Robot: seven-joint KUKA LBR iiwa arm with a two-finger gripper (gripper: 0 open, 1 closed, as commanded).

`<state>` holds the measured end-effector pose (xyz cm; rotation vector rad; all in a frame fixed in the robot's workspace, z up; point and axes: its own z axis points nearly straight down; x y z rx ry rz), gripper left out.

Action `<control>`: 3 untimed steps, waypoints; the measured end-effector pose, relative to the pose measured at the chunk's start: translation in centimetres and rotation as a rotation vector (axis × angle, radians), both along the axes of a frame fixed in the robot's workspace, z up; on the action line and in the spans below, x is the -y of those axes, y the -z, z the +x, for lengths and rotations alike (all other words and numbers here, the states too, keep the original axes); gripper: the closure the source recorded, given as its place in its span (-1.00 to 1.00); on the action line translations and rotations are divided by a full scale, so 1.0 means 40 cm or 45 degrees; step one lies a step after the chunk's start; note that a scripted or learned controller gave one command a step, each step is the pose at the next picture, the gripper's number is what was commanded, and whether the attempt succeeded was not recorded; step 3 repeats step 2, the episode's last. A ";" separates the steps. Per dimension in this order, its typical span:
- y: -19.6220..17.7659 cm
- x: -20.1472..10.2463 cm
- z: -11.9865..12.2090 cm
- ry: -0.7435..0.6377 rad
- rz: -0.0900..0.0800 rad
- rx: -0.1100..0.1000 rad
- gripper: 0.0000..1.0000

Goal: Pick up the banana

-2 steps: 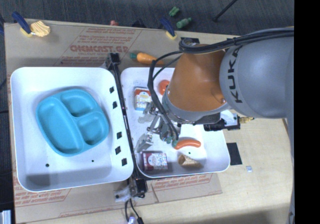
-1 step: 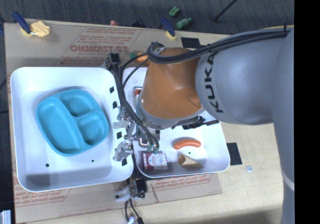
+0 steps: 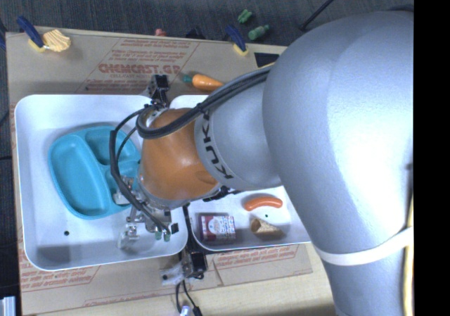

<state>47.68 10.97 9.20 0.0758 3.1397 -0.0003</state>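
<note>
**Possible banana: pale yellow object (image 3: 58, 41) at the far left corner of the bench.**
Short, stubby and slightly lumpy, pale yellow throughout; too small to tell with certainty whether it is the banana. It lies on the brown cardboard sheet (image 3: 105, 61), outside both bins and beyond the far left corner of the left bin (image 3: 28, 167). Its left end is against a blue clamp (image 3: 30, 29).

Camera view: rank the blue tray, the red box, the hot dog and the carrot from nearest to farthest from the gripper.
From the gripper in the left bin:
1. Blue tray, in that same bin, to its left.
2. Red box, right bin, near edge.
3. Hot dog, further right.
4. Carrot, on the cardboard behind the bins.
</note>
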 end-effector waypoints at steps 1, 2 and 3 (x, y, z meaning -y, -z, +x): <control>-0.026 0.001 0.006 -0.003 0.000 0.009 1.00; -0.197 -0.203 -0.002 0.083 0.001 -0.002 1.00; -0.197 -0.203 -0.002 0.083 0.001 -0.002 1.00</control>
